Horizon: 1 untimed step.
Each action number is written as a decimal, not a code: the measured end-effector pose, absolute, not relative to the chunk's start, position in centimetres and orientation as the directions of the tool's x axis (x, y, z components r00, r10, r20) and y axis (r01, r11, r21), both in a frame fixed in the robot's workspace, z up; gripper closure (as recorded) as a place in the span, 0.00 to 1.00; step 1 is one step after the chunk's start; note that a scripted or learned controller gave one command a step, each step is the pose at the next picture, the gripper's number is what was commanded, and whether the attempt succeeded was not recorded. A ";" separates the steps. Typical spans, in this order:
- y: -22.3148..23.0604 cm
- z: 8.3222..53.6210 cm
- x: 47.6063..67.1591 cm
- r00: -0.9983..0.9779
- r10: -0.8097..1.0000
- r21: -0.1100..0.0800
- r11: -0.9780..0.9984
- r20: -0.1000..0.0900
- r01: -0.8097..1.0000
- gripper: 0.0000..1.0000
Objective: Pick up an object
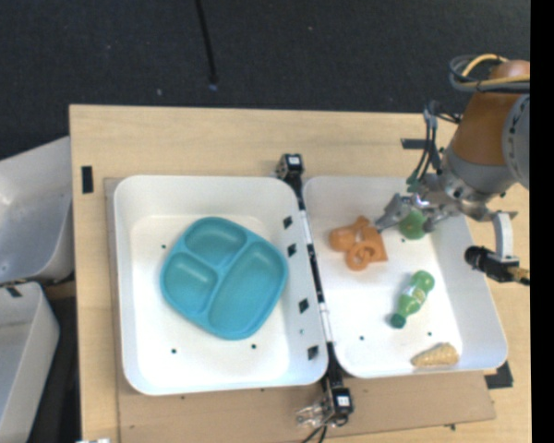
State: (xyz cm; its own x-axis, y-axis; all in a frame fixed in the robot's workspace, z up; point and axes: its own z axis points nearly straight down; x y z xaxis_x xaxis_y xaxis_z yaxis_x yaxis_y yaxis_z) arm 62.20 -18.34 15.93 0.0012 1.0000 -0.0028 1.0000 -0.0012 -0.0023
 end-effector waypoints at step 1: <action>-18.5 10.8 62.2 0.004 1.000 -0.001 -0.004 -0.003 1.000 0.00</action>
